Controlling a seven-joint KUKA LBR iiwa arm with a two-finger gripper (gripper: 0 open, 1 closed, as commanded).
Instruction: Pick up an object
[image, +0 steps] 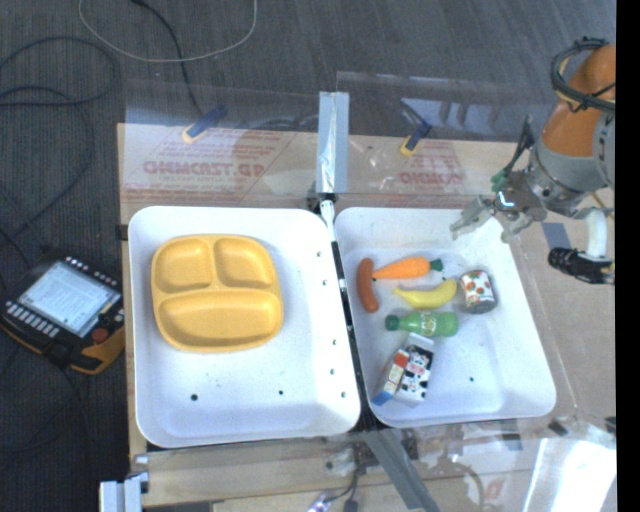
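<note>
Approach step: gripper hovering spread and empty above right bin rim, needing to be descending onto carrot next

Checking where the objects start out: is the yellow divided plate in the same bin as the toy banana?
No. The yellow divided plate lies in the left bin, while the banana lies in the right bin.

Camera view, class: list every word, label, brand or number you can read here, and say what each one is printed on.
"CHEMCAST" (seemingly followed by "GP"): faint red print, seen mirrored, on the clear sheet's protective film behind the left bin.
Matching red print behind the right bin: too blurred to read.
Small carton, can, green bottle's label: too small.
Handheld pendant's screen: unreadable.
</note>
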